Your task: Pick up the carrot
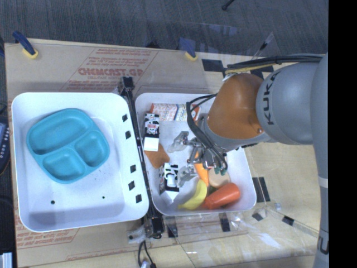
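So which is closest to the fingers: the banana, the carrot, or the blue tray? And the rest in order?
1. Carrot, right by the gripper, in the right bin.
2. Banana, at that bin's near edge.
3. Blue tray, off in the left bin.

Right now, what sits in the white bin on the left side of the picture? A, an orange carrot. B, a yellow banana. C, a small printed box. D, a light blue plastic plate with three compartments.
D: the light blue plastic plate with three compartments lies in the left white bin, while the food items lie in the right white bin.
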You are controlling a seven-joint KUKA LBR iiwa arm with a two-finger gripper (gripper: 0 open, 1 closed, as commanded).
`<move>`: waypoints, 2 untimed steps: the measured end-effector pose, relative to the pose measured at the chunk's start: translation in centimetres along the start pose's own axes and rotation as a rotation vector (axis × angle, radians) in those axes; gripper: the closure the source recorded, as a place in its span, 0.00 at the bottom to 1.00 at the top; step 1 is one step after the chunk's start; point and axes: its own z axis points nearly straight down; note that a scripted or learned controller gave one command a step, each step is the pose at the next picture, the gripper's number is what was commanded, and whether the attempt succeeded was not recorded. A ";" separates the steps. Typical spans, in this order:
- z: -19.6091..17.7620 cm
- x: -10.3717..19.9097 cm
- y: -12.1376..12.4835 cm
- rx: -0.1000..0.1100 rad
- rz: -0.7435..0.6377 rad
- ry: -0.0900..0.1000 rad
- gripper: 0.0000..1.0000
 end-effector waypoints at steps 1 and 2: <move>0.7 3.5 -0.6 0.000 0.334 -0.042 0.00; -0.6 3.3 -0.5 -0.001 0.324 -0.041 1.00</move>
